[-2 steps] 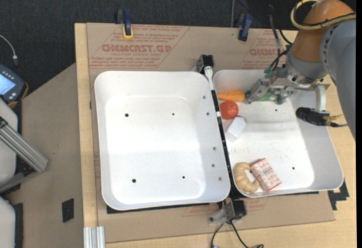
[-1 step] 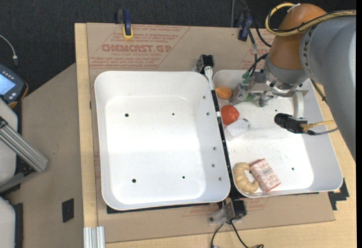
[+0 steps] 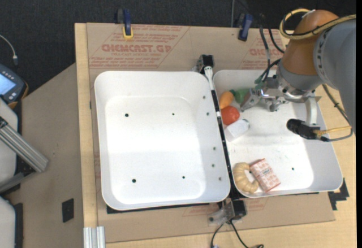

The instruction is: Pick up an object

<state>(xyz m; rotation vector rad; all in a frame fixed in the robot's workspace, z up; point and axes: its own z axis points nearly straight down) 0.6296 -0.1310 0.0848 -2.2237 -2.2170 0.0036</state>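
Observation:
My gripper (image 3: 264,98) hangs over the back of the right bin (image 3: 317,176), below the grey arm with its orange band. Just left of it lie a green item (image 3: 241,94) and an orange item (image 3: 226,98) against the bin's left wall. A red round object (image 3: 230,114) sits in front of those, with a white object (image 3: 237,128) next to it. At the bin's front lie a pale ring-shaped pastry (image 3: 243,178) and a pink box (image 3: 264,175), touching each other. Nothing shows in the gripper's grasp.
The left bin (image 3: 113,88) stands beside the right one, with a black divider (image 3: 218,122) between them. A dark part with a yellow cable (image 3: 302,127) hangs off the arm over the right bin's middle right. Blue clamps (image 3: 126,18) hold the cardboard base at the back.

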